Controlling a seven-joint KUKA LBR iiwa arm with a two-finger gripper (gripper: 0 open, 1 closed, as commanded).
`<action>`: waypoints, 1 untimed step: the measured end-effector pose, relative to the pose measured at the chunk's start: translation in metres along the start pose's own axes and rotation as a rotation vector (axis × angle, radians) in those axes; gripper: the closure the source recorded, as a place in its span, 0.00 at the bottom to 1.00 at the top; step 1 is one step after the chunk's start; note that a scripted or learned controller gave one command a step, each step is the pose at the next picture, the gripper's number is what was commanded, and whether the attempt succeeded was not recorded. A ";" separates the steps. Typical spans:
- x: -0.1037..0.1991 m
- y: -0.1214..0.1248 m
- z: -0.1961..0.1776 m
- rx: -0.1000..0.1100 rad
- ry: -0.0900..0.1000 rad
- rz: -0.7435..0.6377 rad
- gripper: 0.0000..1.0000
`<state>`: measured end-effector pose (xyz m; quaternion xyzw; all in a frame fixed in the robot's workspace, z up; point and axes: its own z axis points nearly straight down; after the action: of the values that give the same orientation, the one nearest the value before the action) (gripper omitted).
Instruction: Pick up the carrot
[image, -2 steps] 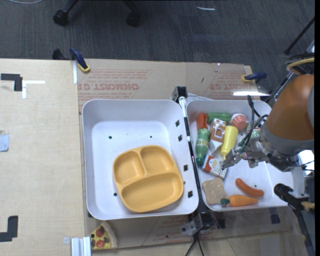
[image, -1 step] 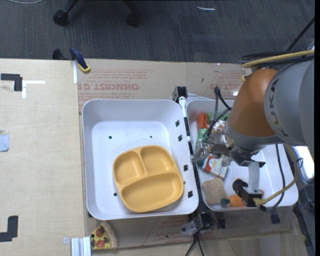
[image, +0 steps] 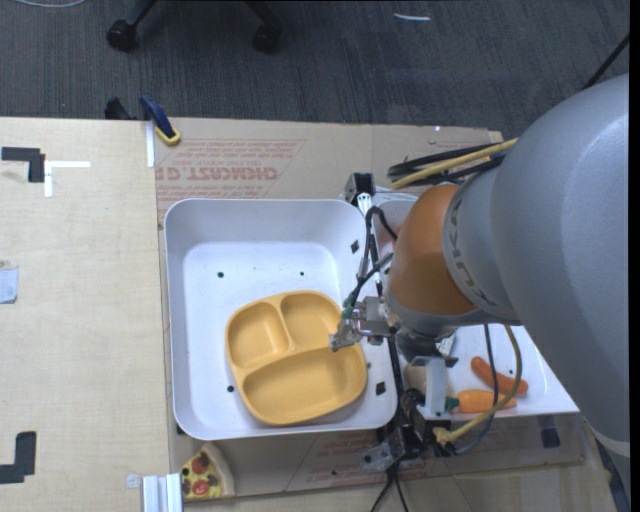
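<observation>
Scanning from the left, the desk carries the left white bin, which holds 1 yellow divided plate with 3 compartments. At the desk's front edge, below that bin, lies a small pizza-slice toy. Right of the plate, the grey arm with its orange band hangs over the divide between the 2 bins, cables trailing below it. The hand points down near the right bin's front left area; whether it is spread or pressed together cannot be told from this angle. The carrot lies on the right bin's floor, just beside the hand on its right, with a second orange piece just above it. Nothing is visibly pinched. Judgement: the approach step is in hand. The next move calls for centring over the carrot, descending, and closing across its narrow width.
</observation>
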<state>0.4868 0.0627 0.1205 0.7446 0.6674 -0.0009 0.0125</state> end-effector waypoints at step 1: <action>-0.018 0.002 -0.007 0.003 -0.025 0.021 1.00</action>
<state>0.4864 0.0453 0.1281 0.7514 0.6594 -0.0109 0.0197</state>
